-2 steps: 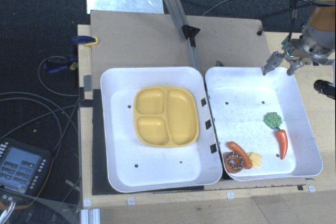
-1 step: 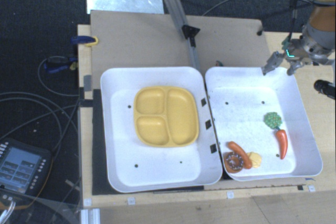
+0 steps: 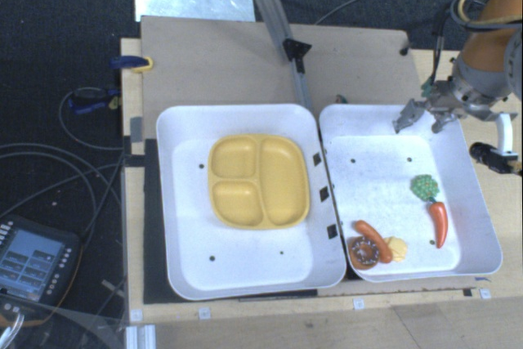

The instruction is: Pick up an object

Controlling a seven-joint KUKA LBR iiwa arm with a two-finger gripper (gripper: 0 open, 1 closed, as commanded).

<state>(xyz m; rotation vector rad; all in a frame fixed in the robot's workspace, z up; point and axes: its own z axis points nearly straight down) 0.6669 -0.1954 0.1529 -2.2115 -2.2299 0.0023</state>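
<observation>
In the right bin (image 3: 384, 176) lie a toy carrot with a green top (image 3: 433, 208), a red sausage (image 3: 372, 239), a brown doughnut (image 3: 362, 252) and a small yellow piece (image 3: 397, 248), all near its front half. My gripper (image 3: 425, 119) hangs over the bin's far right corner, well behind the carrot. Its two grey fingers are spread apart with nothing between them.
The left bin (image 3: 188, 241) bears a yellow divided plate (image 3: 257, 180). A slanted metal pole (image 3: 270, 4) crosses the board behind the bins. Cables and a tablet (image 3: 33, 257) lie on the floor at left.
</observation>
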